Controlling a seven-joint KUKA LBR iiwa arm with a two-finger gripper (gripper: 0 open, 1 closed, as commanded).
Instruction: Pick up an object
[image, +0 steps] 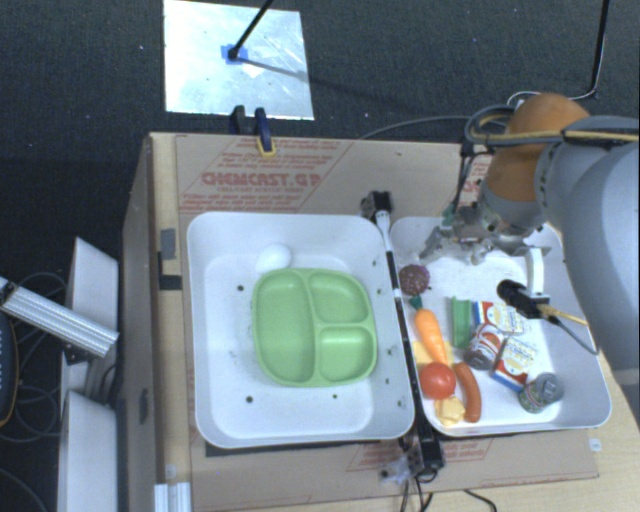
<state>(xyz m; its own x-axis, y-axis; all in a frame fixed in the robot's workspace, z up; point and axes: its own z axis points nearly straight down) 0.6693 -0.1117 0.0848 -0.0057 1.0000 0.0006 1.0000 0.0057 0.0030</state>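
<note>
Nearest us, the green divided plate (312, 327) fills the left bin (215, 300), while the gripper (462, 240), its state hidden, hovers upper right over the right bin (590, 400), where we judge the carrot (431, 335) light, rigid, graspable mid-length.

I see a pale green tray (313, 327) in one white bin (225, 400), an orange carrot (431, 335), a red tomato (437, 380)

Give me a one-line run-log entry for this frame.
end effector: over right bin far end | grasp: none seen | carrot, tomato: in bin | green tray: left bin
</note>
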